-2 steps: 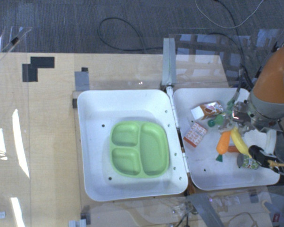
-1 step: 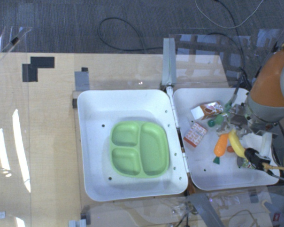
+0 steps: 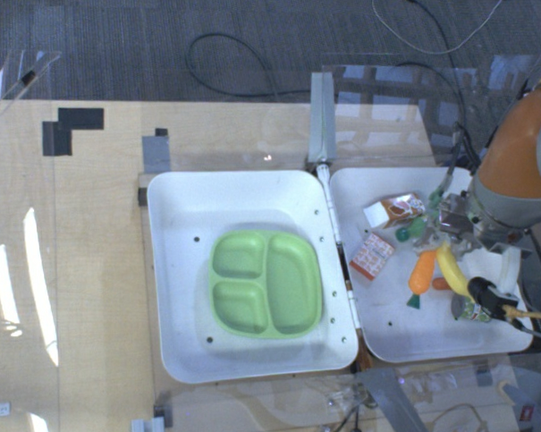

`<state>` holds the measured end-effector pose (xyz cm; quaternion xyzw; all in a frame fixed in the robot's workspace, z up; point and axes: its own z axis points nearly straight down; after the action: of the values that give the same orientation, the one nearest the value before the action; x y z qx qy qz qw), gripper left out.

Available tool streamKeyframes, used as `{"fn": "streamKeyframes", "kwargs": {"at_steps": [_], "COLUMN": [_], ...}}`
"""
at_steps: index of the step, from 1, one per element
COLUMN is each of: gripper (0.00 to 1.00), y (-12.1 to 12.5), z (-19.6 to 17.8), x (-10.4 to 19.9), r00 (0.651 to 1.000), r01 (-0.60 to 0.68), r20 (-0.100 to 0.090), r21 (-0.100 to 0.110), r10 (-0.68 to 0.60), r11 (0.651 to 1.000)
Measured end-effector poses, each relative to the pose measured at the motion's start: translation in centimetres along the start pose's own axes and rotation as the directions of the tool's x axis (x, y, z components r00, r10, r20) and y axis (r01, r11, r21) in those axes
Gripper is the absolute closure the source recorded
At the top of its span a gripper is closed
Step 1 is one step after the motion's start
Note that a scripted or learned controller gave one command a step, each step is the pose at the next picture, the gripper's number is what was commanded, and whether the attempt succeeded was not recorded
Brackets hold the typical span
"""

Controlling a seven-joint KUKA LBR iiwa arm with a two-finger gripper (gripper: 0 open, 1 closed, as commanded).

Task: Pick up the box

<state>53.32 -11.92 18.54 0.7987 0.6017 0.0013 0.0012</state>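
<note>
The box [image 3: 372,255], small with a red and white pattern, lies flat near the left wall of the right bin [image 3: 410,339]. My gripper [image 3: 447,219] hangs under the orange wrist at the bin's right side. It is apart from the box, to its right and a little farther back, over a cluster of toy food. Its tip is hidden among the wrist parts.
A brown and white packet [image 3: 394,211] lies behind the box. A green piece [image 3: 404,234], an orange carrot [image 3: 422,271] and a yellow banana [image 3: 452,270] lie between box and gripper. The left bin [image 3: 174,260] holds a green divided plate [image 3: 264,283].
</note>
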Motion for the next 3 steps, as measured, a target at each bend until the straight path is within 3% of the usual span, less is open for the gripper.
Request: {"fn": "streamKeyframes", "kwargs": {"at_steps": [2,3], "gripper": [1.00,1.00], "y": [0.5,-0.6], "z": [-1.7,1.1], "x": [0.4,2.0], "r00": [1.000,0.975], "r01": [0.020,0.221], "r20": [0.000,0.000], "r21": [-0.004,0.001], "r10": [-0.020,-0.221], "r11": [1.000,0.975]}}
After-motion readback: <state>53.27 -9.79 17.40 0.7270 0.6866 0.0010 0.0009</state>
